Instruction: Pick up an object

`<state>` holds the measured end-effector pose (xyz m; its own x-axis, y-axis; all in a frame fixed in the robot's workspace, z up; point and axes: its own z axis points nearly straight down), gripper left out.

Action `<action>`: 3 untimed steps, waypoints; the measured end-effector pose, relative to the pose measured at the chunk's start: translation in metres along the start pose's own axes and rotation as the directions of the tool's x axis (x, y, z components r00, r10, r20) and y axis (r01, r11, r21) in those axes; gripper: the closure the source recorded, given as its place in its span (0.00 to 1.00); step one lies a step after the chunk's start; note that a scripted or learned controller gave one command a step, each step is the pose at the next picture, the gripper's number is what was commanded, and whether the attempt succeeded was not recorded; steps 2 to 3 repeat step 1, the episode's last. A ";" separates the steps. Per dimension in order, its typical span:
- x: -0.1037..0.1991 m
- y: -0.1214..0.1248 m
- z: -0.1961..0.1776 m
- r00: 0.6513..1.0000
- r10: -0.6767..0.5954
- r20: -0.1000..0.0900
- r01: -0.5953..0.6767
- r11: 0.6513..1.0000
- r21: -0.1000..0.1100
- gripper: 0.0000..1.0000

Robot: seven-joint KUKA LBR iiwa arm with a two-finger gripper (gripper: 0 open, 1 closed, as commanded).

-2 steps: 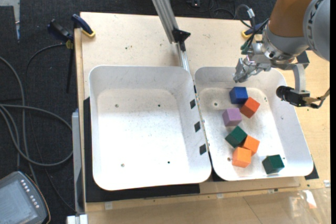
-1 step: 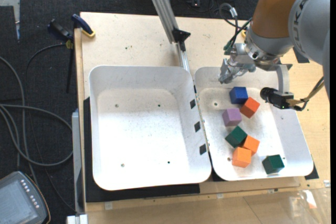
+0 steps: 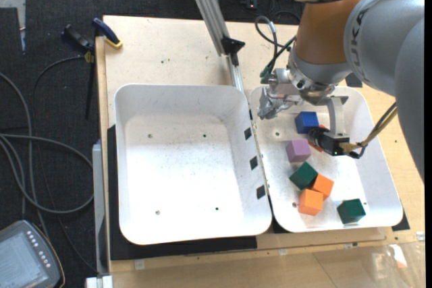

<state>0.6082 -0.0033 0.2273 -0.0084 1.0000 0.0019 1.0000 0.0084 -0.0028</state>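
Observation:
My gripper (image 3: pixel 273 106) hangs over the far left corner of the right bin (image 3: pixel 382 168), under the grey arm with its orange band (image 3: pixel 329 17). Several small cubes lie in that bin. A blue cube (image 3: pixel 307 122) sits just right of the gripper. A purple cube (image 3: pixel 298 150) lies below it, toward the front. Farther forward are a dark green cube (image 3: pixel 304 175), two orange cubes (image 3: pixel 323 185) (image 3: pixel 310 202), and another dark green cube (image 3: pixel 351 210) near the front rim. Nothing shows in the gripper.
The left bin (image 3: pixel 182 158) stands beside the right one, their rims touching along the middle. A slanted metal rail (image 3: pixel 206 0) runs down to the bins' far junction. A black fitting with a yellow cable (image 3: pixel 332 143) hangs from the arm over the cubes.

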 end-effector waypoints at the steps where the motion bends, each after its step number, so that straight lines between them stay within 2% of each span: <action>1: 0.050 -0.015 -0.014 1.000 0.000 0.000 0.000 1.000 -0.003 1.00; 3: 0.050 -0.015 -0.014 1.000 0.000 0.000 0.000 1.000 -0.003 1.00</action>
